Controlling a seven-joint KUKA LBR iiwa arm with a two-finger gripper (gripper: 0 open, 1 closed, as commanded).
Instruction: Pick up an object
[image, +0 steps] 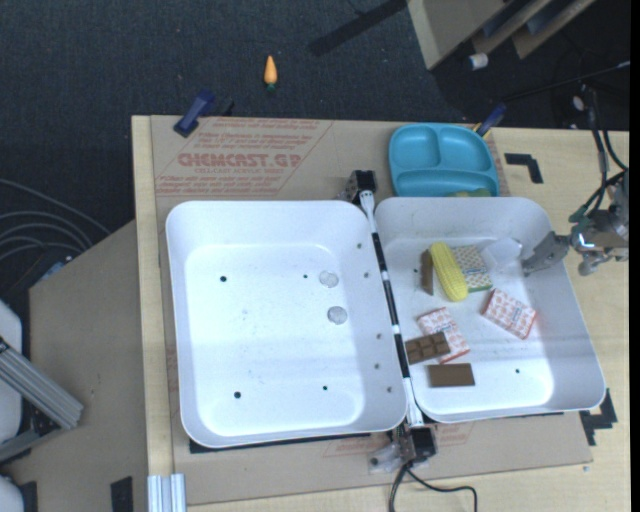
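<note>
Claw (545, 253) over right bin's (560, 395) edge

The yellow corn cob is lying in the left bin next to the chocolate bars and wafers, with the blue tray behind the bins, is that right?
Not quite. The yellow corn cob lies in the right bin, not the left bin. The rest holds: the chocolate bars and wafers are near it, and the blue tray sits behind the bins. The camera view shows this.
</note>
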